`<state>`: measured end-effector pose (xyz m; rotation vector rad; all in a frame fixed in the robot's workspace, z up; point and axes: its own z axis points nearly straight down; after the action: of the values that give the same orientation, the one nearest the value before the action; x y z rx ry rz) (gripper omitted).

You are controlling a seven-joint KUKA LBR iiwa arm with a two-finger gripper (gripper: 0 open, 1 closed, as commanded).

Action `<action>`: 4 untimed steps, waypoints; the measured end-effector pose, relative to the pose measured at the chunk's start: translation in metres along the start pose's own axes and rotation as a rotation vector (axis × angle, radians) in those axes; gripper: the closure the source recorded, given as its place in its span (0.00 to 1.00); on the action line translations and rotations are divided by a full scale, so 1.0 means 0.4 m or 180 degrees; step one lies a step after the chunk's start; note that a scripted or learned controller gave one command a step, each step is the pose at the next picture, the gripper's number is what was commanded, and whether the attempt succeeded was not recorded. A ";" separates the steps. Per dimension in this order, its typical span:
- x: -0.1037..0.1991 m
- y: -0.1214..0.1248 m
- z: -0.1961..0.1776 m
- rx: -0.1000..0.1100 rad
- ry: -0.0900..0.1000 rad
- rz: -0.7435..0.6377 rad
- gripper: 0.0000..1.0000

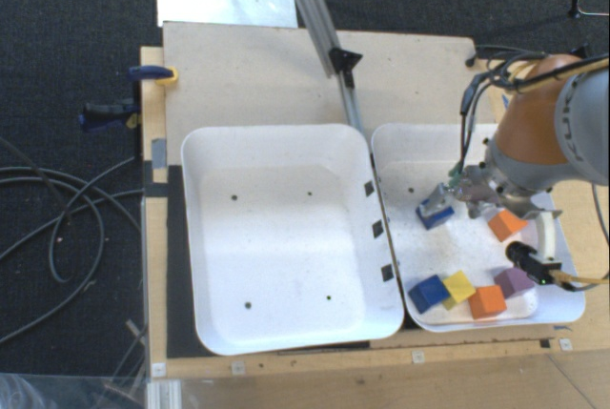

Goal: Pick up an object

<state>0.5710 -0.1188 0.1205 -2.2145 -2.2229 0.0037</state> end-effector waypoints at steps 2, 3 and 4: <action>-0.064 0.047 0.075 -0.0013 -0.0005 0.0008 0.00; -0.063 0.051 0.047 -0.0024 -0.0005 -0.0002 1.00; 0.167 0.016 -0.186 -0.0039 0.0005 -0.0030 1.00</action>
<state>0.5774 -0.0519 0.1948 -2.2095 -2.2387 -0.0117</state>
